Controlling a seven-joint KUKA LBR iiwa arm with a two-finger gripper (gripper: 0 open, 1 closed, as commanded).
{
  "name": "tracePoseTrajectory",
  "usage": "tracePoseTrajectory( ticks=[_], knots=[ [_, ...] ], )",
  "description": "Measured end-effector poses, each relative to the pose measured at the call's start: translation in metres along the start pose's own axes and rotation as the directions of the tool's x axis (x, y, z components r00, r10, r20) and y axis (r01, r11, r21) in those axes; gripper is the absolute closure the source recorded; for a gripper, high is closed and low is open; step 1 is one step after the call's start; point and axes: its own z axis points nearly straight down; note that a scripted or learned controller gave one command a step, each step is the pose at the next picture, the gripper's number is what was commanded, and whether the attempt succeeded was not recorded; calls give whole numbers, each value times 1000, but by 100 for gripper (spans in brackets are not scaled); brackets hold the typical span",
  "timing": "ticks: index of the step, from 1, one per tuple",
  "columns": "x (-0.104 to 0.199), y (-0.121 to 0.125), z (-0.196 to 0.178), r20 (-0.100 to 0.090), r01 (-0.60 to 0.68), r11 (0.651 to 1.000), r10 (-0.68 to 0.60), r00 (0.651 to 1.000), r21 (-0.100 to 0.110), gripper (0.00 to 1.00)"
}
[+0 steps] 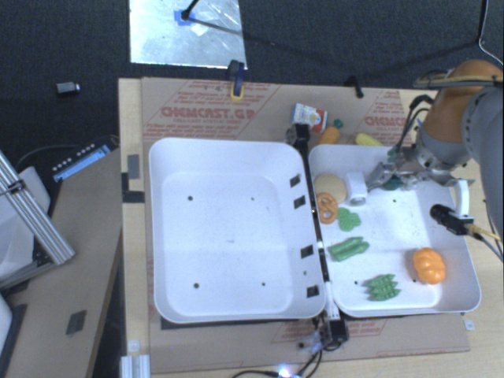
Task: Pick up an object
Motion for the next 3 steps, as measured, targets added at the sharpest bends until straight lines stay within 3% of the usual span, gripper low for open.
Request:
tracePoseTrajectory(
  ticks=[1,2,3],
  knots=[
    [0,-1,-11,0,1,1000,-1,1000,1,100],
    [80,11,-41,-3,5,1000,-5,1000,3,100],
    [174,-4,-103,-4,3,1000,-3,1000,4,100]
  ],
)
